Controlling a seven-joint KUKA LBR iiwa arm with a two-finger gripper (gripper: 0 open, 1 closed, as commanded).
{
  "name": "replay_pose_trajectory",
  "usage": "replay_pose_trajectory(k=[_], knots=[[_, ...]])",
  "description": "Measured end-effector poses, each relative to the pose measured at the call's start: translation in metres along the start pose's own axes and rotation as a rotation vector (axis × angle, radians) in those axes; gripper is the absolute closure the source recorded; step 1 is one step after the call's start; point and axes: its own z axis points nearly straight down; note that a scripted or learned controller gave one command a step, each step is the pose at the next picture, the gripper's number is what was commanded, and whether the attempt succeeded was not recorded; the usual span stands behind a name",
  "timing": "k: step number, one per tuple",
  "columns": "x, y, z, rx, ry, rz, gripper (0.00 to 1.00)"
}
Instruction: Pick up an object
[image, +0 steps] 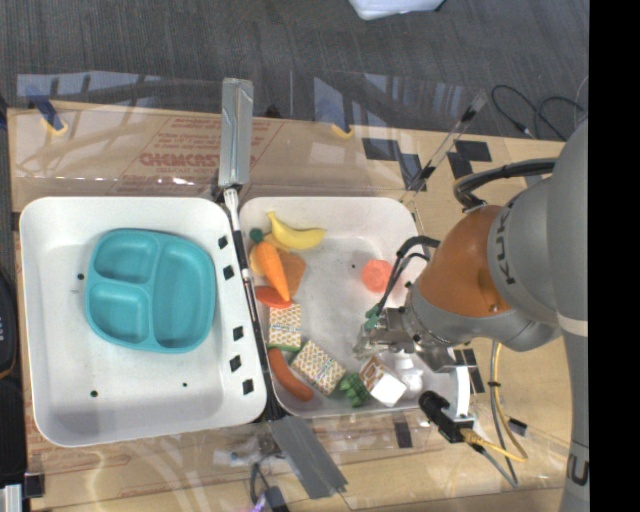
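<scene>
Low in the right-hand shallow white bin (330, 212) sits the end effector (385, 352), at the end of the grey arm (540, 260) with its orange band (462, 268). It hangs over the bin's lower right part — whether it is released or clenched I cannot tell, since the wrist hides that part. Just below it lies a small white-and-brown block (384, 384), touching or almost touching the metal parts above; nothing can be seen gripped.

Objects to pick are spread through this bin. A yellow plastic banana (294, 234) lies near the top edge. Beneath it, along the left wall, an orange toy carrot (270, 270) slants down, with a brownish-orange rounded piece (293, 268) beside it and a red piece (270, 296) under its tip. A small pink-red round object (377, 274) rests alone toward the right, apart from the rest. Lower down are two patterned squarish packets (285, 326) (319, 366), a reddish sausage-shaped toy (288, 378) along the bottom left, and a green leafy piece (350, 386) near the bottom edge.

On the desk to the left, the other shallow white bin (50, 400) holds a teal plastic plate with three compartments (150, 288) — lying flat, well apart from the arm.
</scene>
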Motion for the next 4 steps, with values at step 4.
replay_pose_trajectory(k=[4], knots=[[0.072, 0.129, 0.010, 0.000, 0.000, 0.059, 0.00]])
